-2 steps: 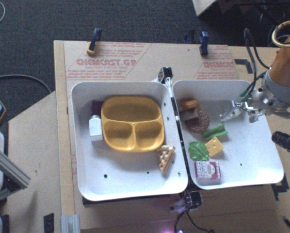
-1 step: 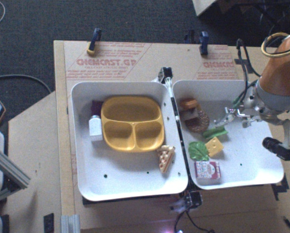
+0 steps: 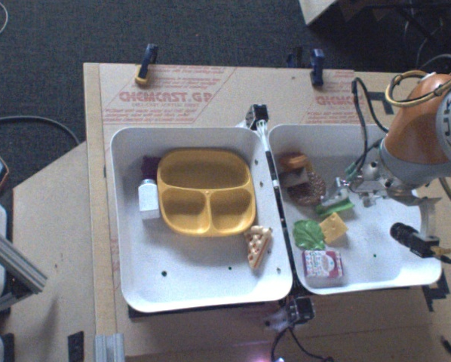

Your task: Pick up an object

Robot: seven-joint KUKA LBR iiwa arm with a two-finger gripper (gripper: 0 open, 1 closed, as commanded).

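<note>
Starting at the left bin (image 3: pixel 127 225), you are looking at a white bottle (image 3: pixel 149 199) lying just beside a yellow tray (image 3: pixel 207 191), with a dark purple thing (image 3: pixel 151 164) peeking out behind the bottle. A pizza slice (image 3: pixel 258 246) is lying off the tray's lower right corner, near the wall between the bins.

Moving into the right bin (image 3: pixel 384 266), a brown bun (image 3: pixel 293 161) and a dark cookie (image 3: pixel 308 189) are sitting at the back. In front of them a green leaf (image 3: pixel 309 234) is touching a cheese wedge (image 3: pixel 332 226), and a red box (image 3: pixel 323 267) is resting near the front rim. A green stick (image 3: pixel 335 205) is lying between the cookie and the gripper (image 3: pixel 359 185).

The gripper is hanging just right of that stick; whether it is released or clenched, you cannot tell, and nothing is visibly between its fingers.

The stick looks like the nearest target. It is probably light, stiff plastic and a bit slippery, so you would be wise to pinch it across its narrow width near the middle, where it should not swivel.
</note>
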